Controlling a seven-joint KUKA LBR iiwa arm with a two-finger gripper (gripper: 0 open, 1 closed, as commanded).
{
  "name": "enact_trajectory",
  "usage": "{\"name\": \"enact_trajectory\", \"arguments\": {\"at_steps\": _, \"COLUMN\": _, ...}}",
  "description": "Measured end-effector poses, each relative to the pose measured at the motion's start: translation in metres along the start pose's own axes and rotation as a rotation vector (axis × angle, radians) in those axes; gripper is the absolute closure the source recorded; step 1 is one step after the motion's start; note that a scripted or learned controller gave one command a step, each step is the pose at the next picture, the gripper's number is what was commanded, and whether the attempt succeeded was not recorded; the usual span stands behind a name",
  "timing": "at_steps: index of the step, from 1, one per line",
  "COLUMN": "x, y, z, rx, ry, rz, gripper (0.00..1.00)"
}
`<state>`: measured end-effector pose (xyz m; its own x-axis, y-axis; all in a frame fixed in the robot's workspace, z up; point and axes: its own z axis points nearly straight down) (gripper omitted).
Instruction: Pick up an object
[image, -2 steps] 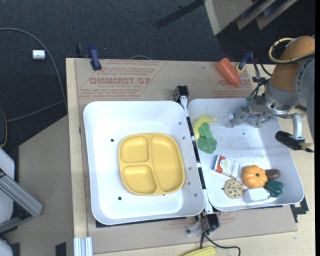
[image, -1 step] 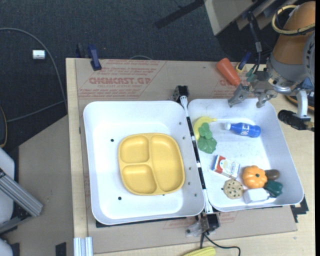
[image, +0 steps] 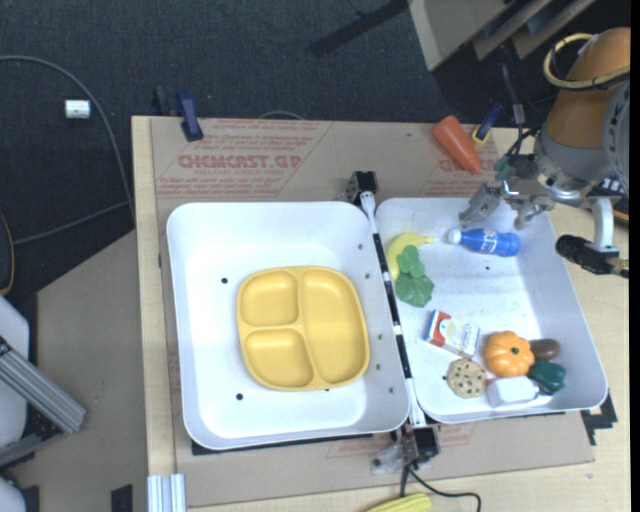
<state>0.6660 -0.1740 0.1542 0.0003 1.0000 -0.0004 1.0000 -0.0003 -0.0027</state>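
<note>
My gripper (image: 505, 206) hangs over the far end of the right bin (image: 575, 300), its two fingers spread apart with nothing between them. Just below it lies a blue and white bottle (image: 487, 241) on its side. Further left in that bin sit a yellow piece (image: 401, 243) and a green leafy toy (image: 413, 278). Toward the near end lie a red and white packet (image: 449, 332), a cookie (image: 466, 377), an orange pumpkin (image: 507, 353), a brown piece (image: 545, 349), a dark green piece (image: 548, 376) and a white block (image: 514, 393).
The left bin (image: 200, 300) holds a yellow divided plate (image: 300, 327). An orange carrot-like toy (image: 458, 145) lies on the cardboard bench behind the right bin. Blue clamps (image: 187, 115) sit at the bench's far edge.
</note>
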Motion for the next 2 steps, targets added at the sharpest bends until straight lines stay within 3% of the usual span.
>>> {"name": "enact_trajectory", "arguments": {"at_steps": 1, "x": 0.008, "y": 0.005, "z": 0.049, "rx": -0.021, "ry": -0.009, "rz": -0.002, "gripper": 0.0}}
{"name": "enact_trajectory", "arguments": {"at_steps": 2, "x": 0.077, "y": 0.002, "z": 0.067, "rx": -0.011, "ry": 0.001, "rz": -0.002, "gripper": 0.0}}
